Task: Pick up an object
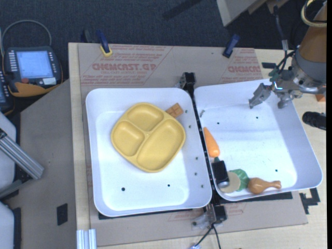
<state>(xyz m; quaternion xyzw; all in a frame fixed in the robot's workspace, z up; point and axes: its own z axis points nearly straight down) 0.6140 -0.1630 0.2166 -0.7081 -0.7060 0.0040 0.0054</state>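
Well apart from the spread, unladen end effector [270, 98], the carrot [211, 142] lies.

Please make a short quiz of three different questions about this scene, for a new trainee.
1. True or false: the yellow divided plate lies in the right bin.
2. Which item lies against the right bin's left wall? A) carrot B) drumstick C) wooden block
3. Fill in: the gripper hangs with its fingers spread over the right bin's ____ part (far or near).

Key: 1 false, it lies in the left bin; 2 A; 3 far.
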